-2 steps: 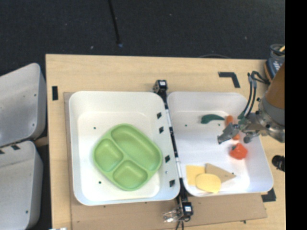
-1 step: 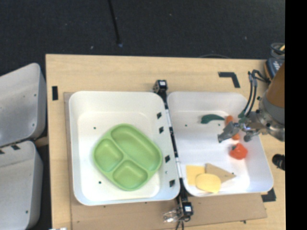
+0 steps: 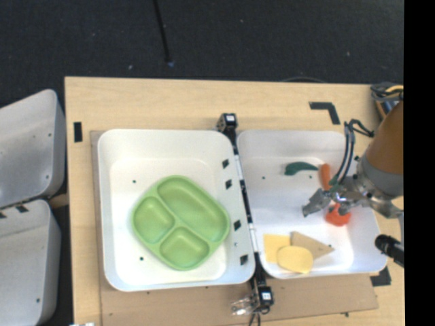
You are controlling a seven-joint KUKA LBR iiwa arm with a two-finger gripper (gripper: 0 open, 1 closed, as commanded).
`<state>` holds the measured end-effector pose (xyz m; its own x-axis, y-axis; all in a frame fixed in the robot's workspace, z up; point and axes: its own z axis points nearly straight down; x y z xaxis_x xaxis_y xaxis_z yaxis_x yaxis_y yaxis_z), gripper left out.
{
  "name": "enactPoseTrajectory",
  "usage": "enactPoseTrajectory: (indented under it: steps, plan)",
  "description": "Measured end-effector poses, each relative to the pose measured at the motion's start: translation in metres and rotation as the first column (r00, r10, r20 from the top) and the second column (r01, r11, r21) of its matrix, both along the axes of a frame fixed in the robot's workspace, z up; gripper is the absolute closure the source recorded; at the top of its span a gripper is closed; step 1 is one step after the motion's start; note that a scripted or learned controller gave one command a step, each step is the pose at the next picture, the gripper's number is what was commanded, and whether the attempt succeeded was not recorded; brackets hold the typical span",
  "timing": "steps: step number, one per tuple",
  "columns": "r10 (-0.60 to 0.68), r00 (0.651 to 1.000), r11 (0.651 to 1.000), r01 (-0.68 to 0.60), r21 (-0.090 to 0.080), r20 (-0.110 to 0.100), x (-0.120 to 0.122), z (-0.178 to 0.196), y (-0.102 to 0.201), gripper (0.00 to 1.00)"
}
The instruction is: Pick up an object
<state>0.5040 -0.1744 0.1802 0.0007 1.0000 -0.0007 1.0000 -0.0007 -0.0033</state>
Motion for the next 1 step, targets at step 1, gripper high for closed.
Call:
enactPoseTrajectory:
  steps: [1]
  plan:
    - [0.000, 1.000, 1.000, 0.000, 0.000, 0.000, -0.0075, -0.0452, 0.0010, 0.00]
